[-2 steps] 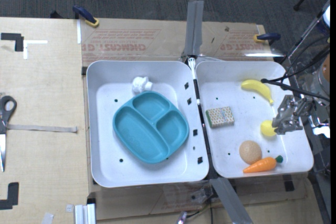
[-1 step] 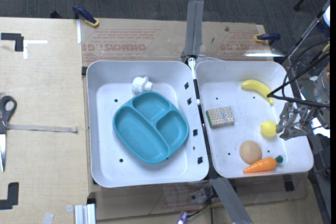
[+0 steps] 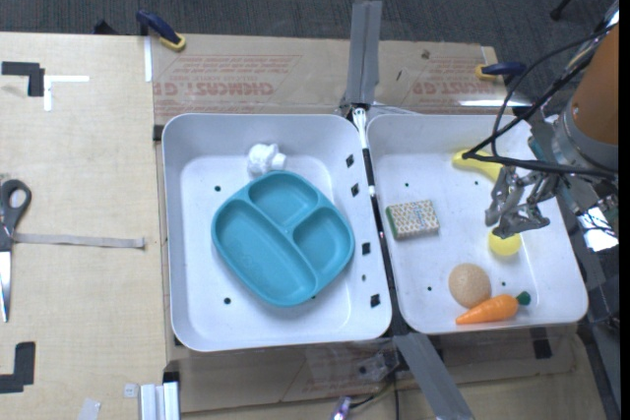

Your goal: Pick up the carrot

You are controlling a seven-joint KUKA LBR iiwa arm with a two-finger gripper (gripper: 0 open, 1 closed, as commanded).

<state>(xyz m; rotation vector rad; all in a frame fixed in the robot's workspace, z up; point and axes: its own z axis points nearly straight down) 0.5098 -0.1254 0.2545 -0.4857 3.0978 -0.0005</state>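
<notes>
Carrot (image 3: 489,309) lies near the front edge of the right bin (image 3: 433,305), green tip toward the right wall, touching a beige egg-shaped object (image 3: 470,283) just behind it. Gripper (image 3: 516,216) hangs over a yellow object (image 3: 505,245) further back, apart from the carrot; finger spread cannot be told. Sponge (image 3: 412,218) mid-bin. Left bin (image 3: 187,241) holds a blue divided plate (image 3: 283,238).
</notes>
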